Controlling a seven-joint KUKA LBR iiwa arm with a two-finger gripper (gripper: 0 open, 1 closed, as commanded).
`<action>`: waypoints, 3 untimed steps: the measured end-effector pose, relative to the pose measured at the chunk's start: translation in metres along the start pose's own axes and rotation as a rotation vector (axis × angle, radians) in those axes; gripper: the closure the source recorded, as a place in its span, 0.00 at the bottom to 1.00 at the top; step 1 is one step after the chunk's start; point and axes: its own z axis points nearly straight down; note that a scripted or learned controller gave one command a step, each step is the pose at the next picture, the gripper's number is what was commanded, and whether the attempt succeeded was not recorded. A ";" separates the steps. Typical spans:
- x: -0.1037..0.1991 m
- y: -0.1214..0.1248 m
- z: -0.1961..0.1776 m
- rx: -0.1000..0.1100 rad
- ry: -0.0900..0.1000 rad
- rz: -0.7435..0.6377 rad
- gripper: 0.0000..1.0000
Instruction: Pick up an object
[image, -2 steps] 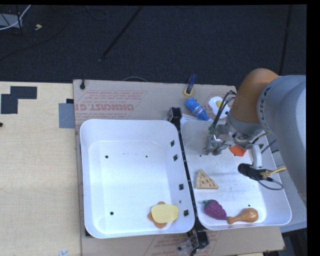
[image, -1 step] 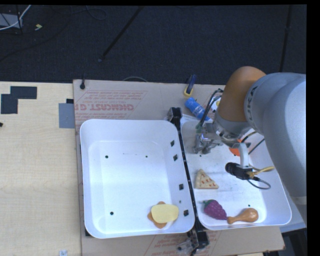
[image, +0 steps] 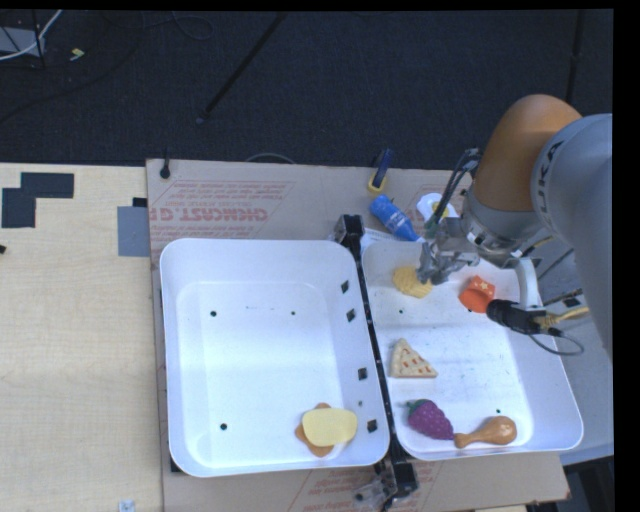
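The tool (image: 432, 268) is seen lowered over a yellow toy (image: 409, 282) near the far wall of the right bin (image: 560, 400); contact with it appears likely, but whether it is clenched or released cannot be told. A blue bottle (image: 394, 219) lies just beyond, an orange piece (image: 477, 293) beside. Bare floor is left toward the wedge (image: 410, 360), grapes (image: 430, 419) and drumstick (image: 487, 432). The left bin (image: 200, 300) is occupied by a yellow disc (image: 327, 428) at its near edge.

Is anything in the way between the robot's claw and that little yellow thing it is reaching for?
Nothing visible stands between them. The gripper is right at the top edge of the yellow piece in the right bin. The blue object and the orange-red one lie off to the sides.
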 end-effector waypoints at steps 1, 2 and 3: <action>0.001 -0.057 0.048 0.008 0.002 0.001 1.00; 0.000 -0.055 0.046 0.003 0.001 0.002 0.00; -0.061 0.002 0.072 -0.003 -0.002 0.001 0.00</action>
